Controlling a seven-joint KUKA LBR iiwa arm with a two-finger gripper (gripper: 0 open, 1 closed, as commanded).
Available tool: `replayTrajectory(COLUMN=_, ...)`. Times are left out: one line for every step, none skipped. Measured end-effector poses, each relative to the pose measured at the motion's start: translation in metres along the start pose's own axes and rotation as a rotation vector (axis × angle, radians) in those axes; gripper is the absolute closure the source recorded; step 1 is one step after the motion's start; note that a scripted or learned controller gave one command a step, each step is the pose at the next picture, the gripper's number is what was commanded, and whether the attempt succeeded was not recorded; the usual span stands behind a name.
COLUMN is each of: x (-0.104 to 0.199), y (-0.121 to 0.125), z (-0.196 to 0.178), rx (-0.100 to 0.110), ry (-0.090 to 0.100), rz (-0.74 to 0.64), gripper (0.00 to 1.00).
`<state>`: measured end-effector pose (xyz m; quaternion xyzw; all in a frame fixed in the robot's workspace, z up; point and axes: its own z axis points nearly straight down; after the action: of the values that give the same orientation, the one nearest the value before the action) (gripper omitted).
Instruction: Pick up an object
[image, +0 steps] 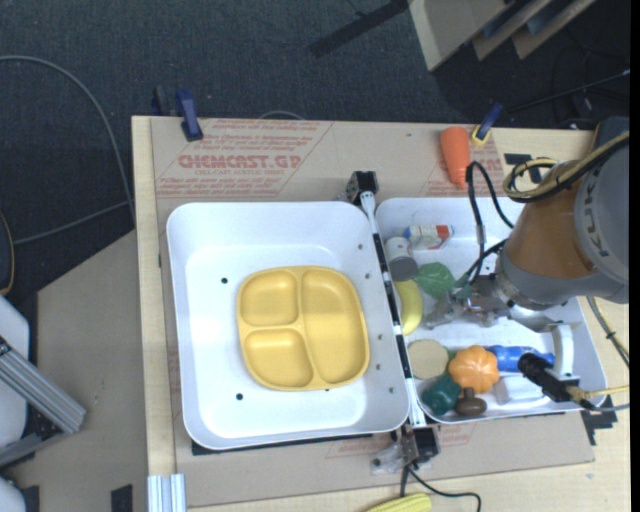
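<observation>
The pincer (462, 298) hangs low in the right-hand white bin (578, 368). Whether it is open, or has hold of anything, I cannot tell. The nearest candidate, I judge, is the soft green rounded object (436, 279), touching or just up-left of the pincer. The yellow banana-like piece (408, 305) lies further left, long axis along the bin's dividing wall. The small orange pumpkin-shaped toy (473, 368) sits below.

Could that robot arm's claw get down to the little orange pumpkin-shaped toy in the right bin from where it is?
Probably yes. The small orange pumpkin-shaped toy lies on top of the pile in the right white bin, uncovered from above, and the claw hangs just beyond it over the same bin.
</observation>
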<state>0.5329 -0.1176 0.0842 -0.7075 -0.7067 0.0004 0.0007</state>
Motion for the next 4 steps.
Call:
replayTrajectory(x=0.014, y=0.051, z=-0.002, rx=-0.004, ry=-0.013, rz=0.005, gripper=0.0)
replayTrajectory(x=0.024, y=0.069, z=-0.001, rx=-0.004, ry=-0.004, rz=-0.001, gripper=0.0)
replayTrajectory(x=0.024, y=0.069, z=-0.011, rx=-0.005, ry=-0.003, rz=-0.001, gripper=1.0)
replayTrajectory(x=0.113, y=0.087, z=-0.101, rx=-0.003, ry=0.001, rz=-0.003, gripper=1.0)
